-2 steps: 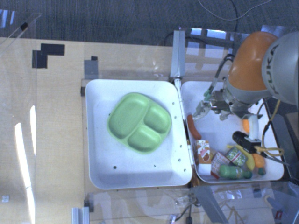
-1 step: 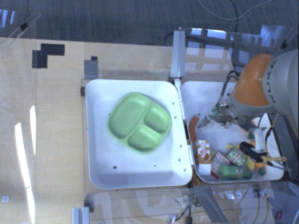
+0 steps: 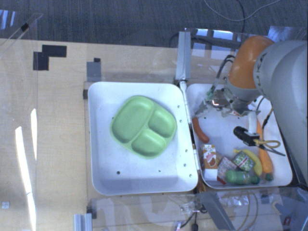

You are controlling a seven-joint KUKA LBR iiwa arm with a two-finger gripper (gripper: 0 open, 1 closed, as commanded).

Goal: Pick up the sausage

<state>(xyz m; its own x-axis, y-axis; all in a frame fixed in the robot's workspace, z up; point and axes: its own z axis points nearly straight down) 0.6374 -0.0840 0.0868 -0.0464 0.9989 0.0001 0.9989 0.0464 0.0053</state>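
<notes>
L bin [image 3: 96, 129] held green divided plate [image 3: 144, 126], no task item there. Sausage [image 3: 200, 130] lay in R bin [image 3: 285, 177], hard vs its left wall, tilted. Gripper [image 3: 219, 100] sat above + right of it, apart; jaw state — couldn't tell. Risks, as judged: wall could block a finger; round sausage could roll/slip; carton [image 3: 209, 156] near lower end could get nudged.

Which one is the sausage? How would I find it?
Look in the right bin, beside the bin holding the green plate. Along its left wall lies the sausage, above the little snack packets. It is the single reddish-brown stick; the carrot is orange, lying opposite.
</notes>
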